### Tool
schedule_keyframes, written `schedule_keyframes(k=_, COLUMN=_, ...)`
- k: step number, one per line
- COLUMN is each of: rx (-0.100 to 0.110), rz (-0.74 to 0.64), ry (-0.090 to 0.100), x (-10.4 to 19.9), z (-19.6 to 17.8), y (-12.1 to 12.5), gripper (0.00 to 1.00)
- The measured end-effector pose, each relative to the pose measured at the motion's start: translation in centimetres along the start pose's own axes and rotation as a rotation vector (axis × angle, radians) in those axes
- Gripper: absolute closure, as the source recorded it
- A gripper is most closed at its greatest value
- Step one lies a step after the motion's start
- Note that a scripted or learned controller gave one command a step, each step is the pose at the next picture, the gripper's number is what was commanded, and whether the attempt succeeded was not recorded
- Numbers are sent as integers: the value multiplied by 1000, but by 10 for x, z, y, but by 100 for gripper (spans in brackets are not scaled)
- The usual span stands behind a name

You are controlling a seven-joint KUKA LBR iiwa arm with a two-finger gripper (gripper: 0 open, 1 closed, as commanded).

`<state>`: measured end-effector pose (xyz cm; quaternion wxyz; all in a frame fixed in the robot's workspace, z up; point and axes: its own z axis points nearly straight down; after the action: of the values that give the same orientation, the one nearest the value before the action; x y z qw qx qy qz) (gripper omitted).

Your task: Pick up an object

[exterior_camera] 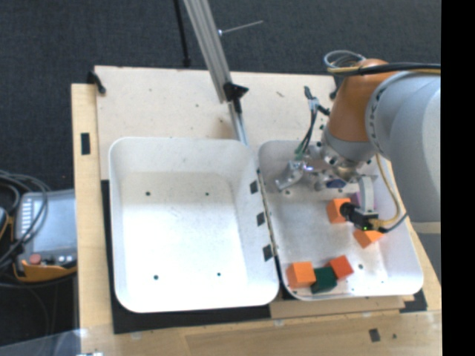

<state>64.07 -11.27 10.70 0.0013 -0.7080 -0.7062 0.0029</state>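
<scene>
Orange block (338, 211) is sitting at 3 o'clock in the right bin (393, 284); gripper (343, 186) state is indeterminate, risking glancing contact.

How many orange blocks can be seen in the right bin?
4. One orange block and another lie at the near edge beside a green block; two more lie under the arm. The arm may hide others.
</scene>
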Motion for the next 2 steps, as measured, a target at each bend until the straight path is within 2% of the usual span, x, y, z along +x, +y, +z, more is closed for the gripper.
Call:
schedule_keyframes(k=1, rx=-4, rz=3, ry=-1, x=-2, z=10, y=0, gripper=0)
schedule_keyframes(k=2, rx=-9, rz=6, ry=1, x=-2, z=-2, y=1, gripper=100)
